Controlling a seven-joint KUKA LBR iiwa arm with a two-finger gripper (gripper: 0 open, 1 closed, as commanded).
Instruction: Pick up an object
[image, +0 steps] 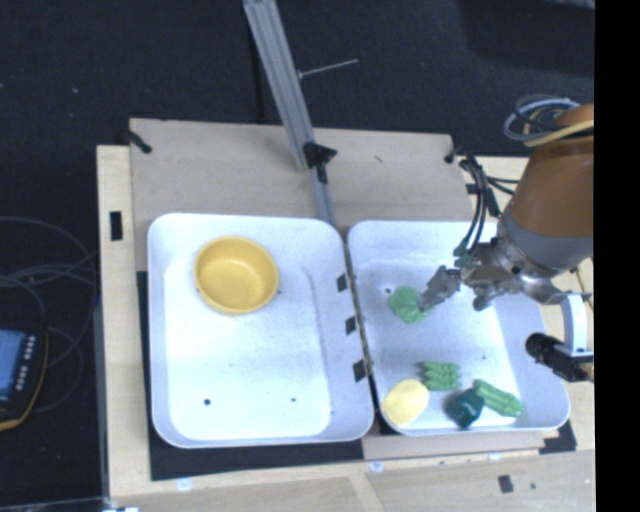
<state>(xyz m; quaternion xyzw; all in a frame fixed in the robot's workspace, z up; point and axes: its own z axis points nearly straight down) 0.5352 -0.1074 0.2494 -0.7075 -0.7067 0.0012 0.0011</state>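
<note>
A small green lump (406, 304) lay in the upper left part of the right bin (500, 240), a soft, rounded, light green thing with no clear long axis and no readable marking on it. The claw (437, 291) reached in from the right and stood at the lump's right edge, touching or nearly so; whether it was parted or closed could not be told from this angle. Along that bin's near wall lay a pale yellow ball (406, 400), a knobbly green piece (439, 376), a dark teal object (464, 408) and a long green piece (498, 398) slanting down to the right. A yellow bowl (237, 274) sat upright in the left bin (250, 390). No writing was legible anywhere on the surface (220, 160).
</note>
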